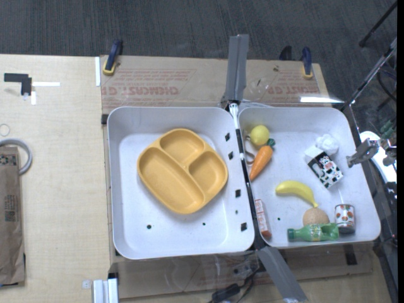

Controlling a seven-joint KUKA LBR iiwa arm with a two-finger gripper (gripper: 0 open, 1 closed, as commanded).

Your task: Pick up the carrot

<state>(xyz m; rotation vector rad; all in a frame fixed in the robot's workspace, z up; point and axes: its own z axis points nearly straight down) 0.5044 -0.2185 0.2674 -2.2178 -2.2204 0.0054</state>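
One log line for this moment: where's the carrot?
carrot: right bin, by left wall, touching lemon | end effector: at right rim, apart from carrot | pick: not done

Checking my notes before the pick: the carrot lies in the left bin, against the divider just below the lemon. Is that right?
Not quite. The carrot lies in the right bin, not the left one. The rest holds: it rests against the divider, just below the lemon, as the camera view shows.
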